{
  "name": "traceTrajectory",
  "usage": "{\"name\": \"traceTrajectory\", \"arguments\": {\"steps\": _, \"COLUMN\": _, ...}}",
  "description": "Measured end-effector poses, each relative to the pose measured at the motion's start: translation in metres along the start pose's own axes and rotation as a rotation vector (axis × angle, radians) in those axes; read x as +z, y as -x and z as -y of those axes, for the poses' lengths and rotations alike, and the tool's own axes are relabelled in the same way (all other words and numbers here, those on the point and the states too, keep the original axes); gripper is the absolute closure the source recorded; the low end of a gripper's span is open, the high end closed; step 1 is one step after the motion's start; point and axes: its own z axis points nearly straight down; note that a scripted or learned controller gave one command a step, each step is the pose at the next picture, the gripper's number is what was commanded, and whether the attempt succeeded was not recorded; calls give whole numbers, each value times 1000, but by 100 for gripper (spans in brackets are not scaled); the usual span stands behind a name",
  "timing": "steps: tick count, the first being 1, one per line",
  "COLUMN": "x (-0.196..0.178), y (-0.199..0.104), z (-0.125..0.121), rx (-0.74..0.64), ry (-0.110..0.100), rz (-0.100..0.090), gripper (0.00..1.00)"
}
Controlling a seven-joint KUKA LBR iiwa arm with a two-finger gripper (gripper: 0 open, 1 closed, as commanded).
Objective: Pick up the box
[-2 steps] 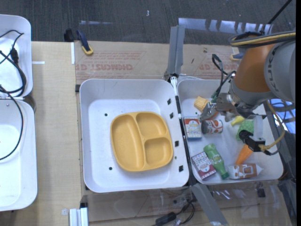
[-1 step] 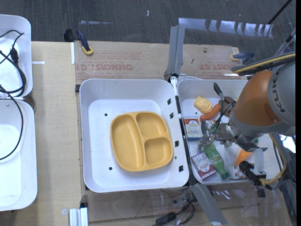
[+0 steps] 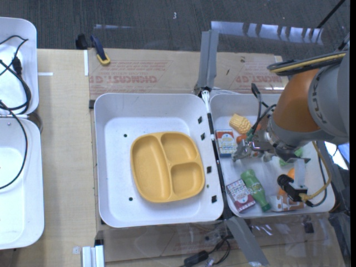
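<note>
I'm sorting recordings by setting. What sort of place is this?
Probably a robotics lab bench: a grey and orange arm reaches over two white bins, one holding a yellow divided tray, the other toy groceries.

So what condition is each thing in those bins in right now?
Yellow divided plate: flat, right way up, nothing on it, in the left bin.
Green bottle: lying on its side.
Corn cob: lying loose.
Small box: lying flat.
Carton: lying flat, beside the bottle.
</note>
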Motion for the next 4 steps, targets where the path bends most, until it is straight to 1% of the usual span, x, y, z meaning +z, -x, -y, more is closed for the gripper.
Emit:
{"name": "traceTrajectory", "arguments": {"steps": 1, "x": -101, "y": -37, "z": -58, "rx": 89, "ry": 2, "rz": 2, "gripper": 0}}
{"name": "traceTrajectory", "arguments": {"steps": 2, "x": -10, "y": 24, "z": -49, "rx": -29, "ry": -1, "rz": 1, "gripper": 0}}
{"name": "traceTrajectory", "arguments": {"steps": 3, "x": -101, "y": -26, "z": -73, "rx": 71, "ry": 1, "rz": 2, "gripper": 0}}
{"name": "traceTrajectory", "arguments": {"steps": 4, "x": -41, "y": 1, "z": -7, "rx": -33, "ry": -2, "rz": 0, "gripper": 0}}
